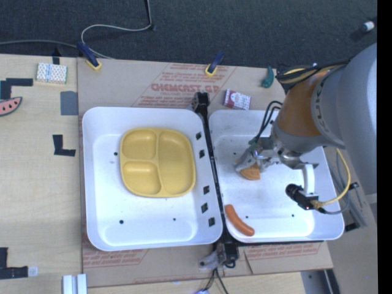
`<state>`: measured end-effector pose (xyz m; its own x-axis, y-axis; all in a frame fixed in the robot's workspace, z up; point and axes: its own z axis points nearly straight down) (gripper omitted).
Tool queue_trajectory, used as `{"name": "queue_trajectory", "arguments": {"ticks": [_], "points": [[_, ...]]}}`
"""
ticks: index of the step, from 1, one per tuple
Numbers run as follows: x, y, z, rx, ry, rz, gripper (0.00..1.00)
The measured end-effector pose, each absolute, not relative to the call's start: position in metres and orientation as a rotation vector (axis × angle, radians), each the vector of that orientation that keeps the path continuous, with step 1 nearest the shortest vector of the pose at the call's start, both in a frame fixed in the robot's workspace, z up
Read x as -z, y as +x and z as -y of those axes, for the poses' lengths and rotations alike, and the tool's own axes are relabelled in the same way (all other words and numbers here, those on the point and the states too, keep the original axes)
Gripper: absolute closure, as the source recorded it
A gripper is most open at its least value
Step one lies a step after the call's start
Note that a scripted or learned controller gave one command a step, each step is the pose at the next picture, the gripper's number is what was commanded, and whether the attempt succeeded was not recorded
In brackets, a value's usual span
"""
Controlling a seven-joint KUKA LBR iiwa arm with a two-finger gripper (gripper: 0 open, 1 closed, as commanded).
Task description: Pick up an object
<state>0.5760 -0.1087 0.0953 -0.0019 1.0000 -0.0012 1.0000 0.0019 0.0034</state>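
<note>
My gripper [253, 162] is low in the right bin [306, 228], reaching in from the right. Its fingers sit around a small tan-orange lump [250, 174], like a bit of bread or pastry, on the bin floor. The lump shows just below the fingertips, and I cannot tell whether they grip it. An orange hot dog [239, 220] lies near the front left corner of the same bin. A yellow divided plate [157, 162] rests in the left bin [104, 225].
The grey arm with its orange band [300, 112] covers the right bin's back right part. A black cable fitting [301, 196] hangs by the wrist. A small red-and-white packet [236, 99] lies on the cardboard behind the bins.
</note>
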Motion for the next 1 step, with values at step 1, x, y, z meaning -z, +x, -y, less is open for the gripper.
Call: {"name": "queue_trajectory", "arguments": {"ticks": [1], "points": [[-0.1918,0.5373,0.0575,0.000,2.220,-2.225,1.00]]}}
